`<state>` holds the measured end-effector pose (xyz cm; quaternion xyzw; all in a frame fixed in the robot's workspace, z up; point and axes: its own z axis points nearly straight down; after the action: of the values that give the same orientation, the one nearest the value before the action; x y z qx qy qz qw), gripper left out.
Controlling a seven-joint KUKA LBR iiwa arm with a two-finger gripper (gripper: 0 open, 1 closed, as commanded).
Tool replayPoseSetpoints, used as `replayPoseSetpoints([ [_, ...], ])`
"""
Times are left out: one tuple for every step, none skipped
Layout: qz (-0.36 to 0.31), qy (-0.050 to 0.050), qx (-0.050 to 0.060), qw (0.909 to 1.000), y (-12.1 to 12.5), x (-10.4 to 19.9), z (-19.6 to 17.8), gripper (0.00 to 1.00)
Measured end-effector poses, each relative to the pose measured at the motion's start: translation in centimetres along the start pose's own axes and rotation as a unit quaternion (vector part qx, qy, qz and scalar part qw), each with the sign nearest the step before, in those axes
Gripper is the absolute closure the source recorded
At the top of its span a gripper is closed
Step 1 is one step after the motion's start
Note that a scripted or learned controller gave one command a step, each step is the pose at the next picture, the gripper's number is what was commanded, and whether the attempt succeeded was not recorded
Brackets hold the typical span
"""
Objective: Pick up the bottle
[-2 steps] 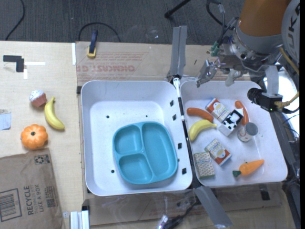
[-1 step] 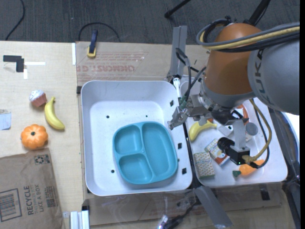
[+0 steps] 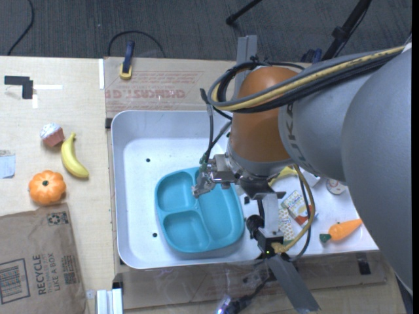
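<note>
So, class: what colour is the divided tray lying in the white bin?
Light blue tray, three compartments; seen best in the camera view, inside the bin.

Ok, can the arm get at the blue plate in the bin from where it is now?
Probably yes. The gripper hangs right over the blue plate, which lies flat in the bin, and nothing I can see stands between them.

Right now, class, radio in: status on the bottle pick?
Gripper low over blue divided tray in white bin. Bottle not made out. Arm masks the bin's right side.
</note>
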<state>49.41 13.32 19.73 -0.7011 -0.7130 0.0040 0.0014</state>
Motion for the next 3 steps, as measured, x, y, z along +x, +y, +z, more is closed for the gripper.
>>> replayPoseSetpoints([
  [-0.109, 0.0, -0.004, 0.9941, 3.1, 4.7, 10.4, 0.0],
  [-0.104, -0.003, -0.007, 0.9946, 3.4, 4.2, 9.4, 1.0],
  [-0.101, -0.003, -0.004, 0.9949, 3.3, 4.2, 8.8, 1.0],
])
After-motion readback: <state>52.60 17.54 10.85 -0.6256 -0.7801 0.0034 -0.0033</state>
